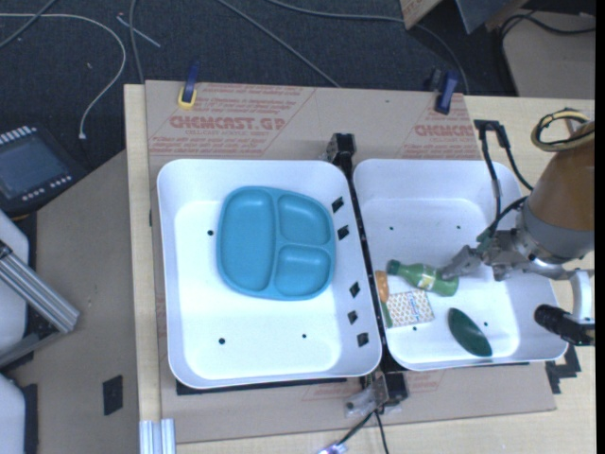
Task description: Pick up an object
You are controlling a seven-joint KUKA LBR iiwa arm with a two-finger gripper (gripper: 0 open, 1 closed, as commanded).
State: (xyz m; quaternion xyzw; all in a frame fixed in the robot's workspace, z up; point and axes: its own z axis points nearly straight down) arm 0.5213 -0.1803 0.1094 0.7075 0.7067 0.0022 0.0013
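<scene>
Reaching into the right bin [416, 173], hand [460, 263] sits low, its tip touching a green bottle [423, 275]; whether it is apart or together cannot be told. Below the hand: patterned packet [409, 307], dark green object [470, 332]. Far left of the hand: blue divided plate [276, 242] in left bin [189, 282].

Evenly and brightly lit from overhead, mild glare on the two shallow white plastic bins [180, 253], soft faint shadows under their rims, slight softness throughout, dark blue carpet [284, 17] dimmer.
</scene>
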